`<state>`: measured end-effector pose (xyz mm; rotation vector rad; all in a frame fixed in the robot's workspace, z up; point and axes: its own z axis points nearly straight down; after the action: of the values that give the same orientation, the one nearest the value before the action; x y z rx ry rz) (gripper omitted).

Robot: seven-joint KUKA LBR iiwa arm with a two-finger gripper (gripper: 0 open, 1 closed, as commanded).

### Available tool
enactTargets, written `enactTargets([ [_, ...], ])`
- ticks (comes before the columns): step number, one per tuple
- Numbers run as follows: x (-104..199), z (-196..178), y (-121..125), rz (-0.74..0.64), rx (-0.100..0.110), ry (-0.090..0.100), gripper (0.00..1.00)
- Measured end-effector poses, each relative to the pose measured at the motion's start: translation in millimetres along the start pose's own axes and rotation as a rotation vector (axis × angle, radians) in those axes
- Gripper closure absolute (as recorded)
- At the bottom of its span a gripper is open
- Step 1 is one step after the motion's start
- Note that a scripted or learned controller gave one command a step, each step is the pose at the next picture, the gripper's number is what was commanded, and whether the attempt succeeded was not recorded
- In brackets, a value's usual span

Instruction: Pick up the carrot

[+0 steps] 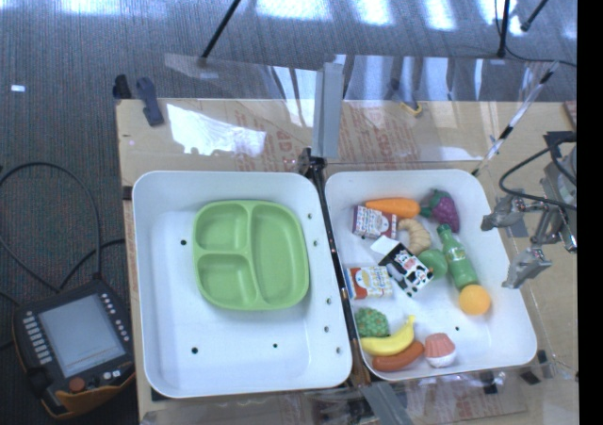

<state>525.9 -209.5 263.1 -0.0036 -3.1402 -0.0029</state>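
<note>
The orange carrot (392,207) lies on its side near the back of the right bin (513,338), next to a small brown carton (370,221) and a purple grape bunch (441,208). My gripper (503,251) hovers over the right rim of that bin, well to the right of the carrot. It is open, with nothing between its fingers.
The right bin also holds a green bottle (459,260), an orange (475,300), a cow-print carton (407,268), a banana (389,339), a sausage (399,358) and broccoli (371,321). A green divided plate (251,253) sits in the left bin (170,338). A teach pendant (75,343) lies on the floor at left.
</note>
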Motion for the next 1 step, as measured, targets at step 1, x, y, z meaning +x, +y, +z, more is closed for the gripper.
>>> enactTargets([
  [1, -26.4, 171.5, 35.8, -0.126, -0.003, 0.007, 0.00],
])
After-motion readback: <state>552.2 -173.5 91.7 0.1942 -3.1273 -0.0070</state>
